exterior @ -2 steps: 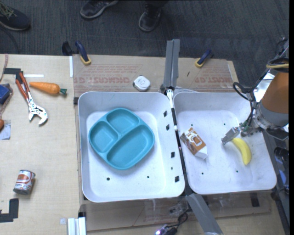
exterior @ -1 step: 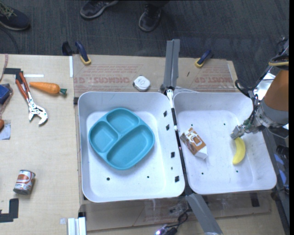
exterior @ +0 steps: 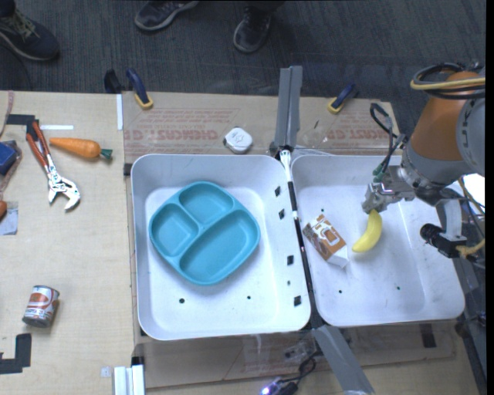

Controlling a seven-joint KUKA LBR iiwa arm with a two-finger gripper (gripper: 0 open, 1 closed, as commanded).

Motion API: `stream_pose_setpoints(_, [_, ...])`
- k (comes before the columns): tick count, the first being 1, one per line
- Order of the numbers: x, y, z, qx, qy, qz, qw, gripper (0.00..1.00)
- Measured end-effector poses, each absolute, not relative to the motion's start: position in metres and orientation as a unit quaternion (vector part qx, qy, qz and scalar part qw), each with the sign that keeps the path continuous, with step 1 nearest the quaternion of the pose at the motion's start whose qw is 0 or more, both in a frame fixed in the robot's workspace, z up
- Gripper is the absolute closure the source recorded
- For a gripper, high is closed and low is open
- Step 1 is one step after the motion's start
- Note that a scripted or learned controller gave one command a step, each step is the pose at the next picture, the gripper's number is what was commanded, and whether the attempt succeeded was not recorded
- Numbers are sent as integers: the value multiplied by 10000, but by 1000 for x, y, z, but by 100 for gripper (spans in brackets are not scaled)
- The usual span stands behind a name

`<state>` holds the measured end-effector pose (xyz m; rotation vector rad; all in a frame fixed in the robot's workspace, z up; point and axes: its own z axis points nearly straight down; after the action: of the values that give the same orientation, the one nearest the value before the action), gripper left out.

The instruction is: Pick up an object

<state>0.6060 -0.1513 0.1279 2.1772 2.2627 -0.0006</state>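
Claw (exterior: 376,202) right at the banana's (exterior: 369,233) top end, grip unclear; banana runs near-upright in the right bin (exterior: 401,308).

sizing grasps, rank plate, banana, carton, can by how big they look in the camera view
1. plate, by far the largest
2. banana and carton, too close to rank
3. can, smallest, though not by much

You are looking at dark carpet floor (exterior: 347,46) running along the top | pale wooden bench (exterior: 69,254) lying below | shoes (exterior: 162,11) standing on the carpet.
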Motion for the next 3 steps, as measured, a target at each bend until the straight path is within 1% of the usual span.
stream_pose_setpoints(1, [553,-192,92,5058,8627,-1,4,100])
stream_pose_setpoints(2, [562,-108,202,5452,8383,-1,8,100])
stream_pose_setpoints(3, [493,-198,102,4447,8957,0,3,100])
